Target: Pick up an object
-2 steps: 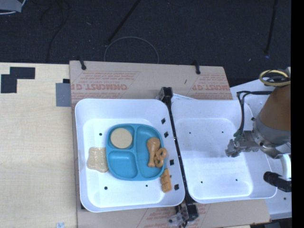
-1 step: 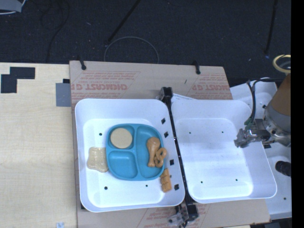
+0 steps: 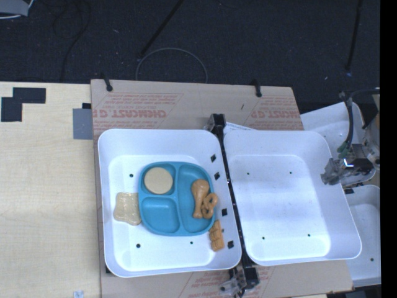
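Note:
In the left bin (image 3: 118,166) lies a blue divided plate (image 3: 162,217). A round tan biscuit (image 3: 157,180) rests in the plate's upper left section, and a twisted brown pretzel-like piece (image 3: 203,198) lies in its right section. A pale slice of toast (image 3: 127,208) sits on the bin floor, touching the plate's left edge. A small brown chunk (image 3: 216,235) lies by the plate's lower right corner. My gripper (image 3: 340,170) hangs at the right rim of the right bin (image 3: 279,197), far from all these objects and with nothing seen in it.
A black hinge strip (image 3: 224,191) runs between the two bins. Brown cardboard (image 3: 186,107) lies under both. Light wooden bench top (image 3: 43,197) stretches to the left. White sheeting and cables (image 3: 353,123) crowd the right side near the arm.

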`<state>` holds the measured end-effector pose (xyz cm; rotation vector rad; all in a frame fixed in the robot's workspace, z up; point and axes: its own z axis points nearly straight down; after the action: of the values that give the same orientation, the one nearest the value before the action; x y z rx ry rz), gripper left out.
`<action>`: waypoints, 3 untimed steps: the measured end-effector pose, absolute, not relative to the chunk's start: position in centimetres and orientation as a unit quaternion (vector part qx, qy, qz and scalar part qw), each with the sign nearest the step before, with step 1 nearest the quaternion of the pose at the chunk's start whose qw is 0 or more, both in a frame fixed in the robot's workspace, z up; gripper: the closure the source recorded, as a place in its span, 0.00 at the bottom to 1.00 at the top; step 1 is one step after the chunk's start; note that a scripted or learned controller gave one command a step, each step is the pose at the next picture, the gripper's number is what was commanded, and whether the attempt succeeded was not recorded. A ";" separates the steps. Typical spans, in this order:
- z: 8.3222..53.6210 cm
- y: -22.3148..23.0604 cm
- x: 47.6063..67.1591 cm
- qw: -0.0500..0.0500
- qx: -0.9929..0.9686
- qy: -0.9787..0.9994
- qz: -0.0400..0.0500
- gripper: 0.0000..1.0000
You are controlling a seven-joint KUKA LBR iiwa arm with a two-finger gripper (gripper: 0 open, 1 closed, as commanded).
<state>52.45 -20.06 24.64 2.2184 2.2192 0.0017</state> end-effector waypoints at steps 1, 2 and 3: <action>25.3 -15.0 52.9 -0.001 0.706 0.709 0.000 1.00; 25.0 -9.3 52.5 -0.002 0.705 0.709 0.000 1.00; 24.9 -4.9 52.9 -0.002 0.706 0.708 -0.001 1.00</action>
<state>52.92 -4.95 24.92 2.2207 2.2274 -0.0021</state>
